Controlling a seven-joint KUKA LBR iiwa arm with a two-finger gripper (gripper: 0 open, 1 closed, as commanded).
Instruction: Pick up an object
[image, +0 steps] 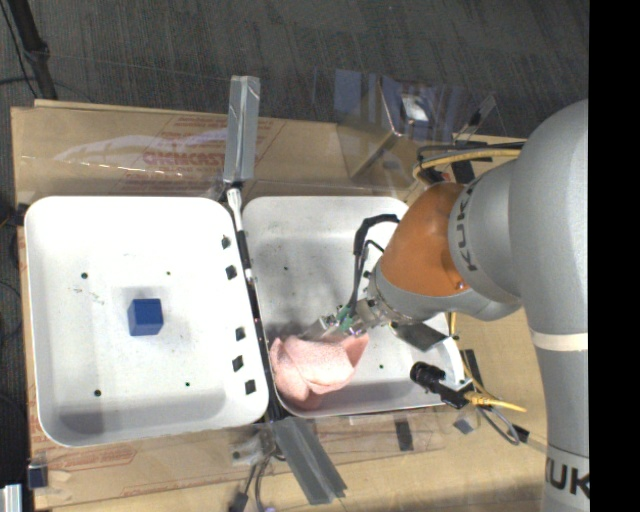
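A pink cloth (312, 365) lies bunched in the front left corner of the right bin (300, 240). My gripper (345, 324) hangs just above the cloth's upper right edge, reaching in from the right under the orange wrist band. Whether it touches the cloth I cannot make out. A small blue cube (146, 316) sits alone near the middle of the left bin (60, 230).
A grey divider rail (240, 150) runs between the two bins. The bulky grey arm (540, 250) covers the right bin's right side. Cardboard lines the bench behind the bins.
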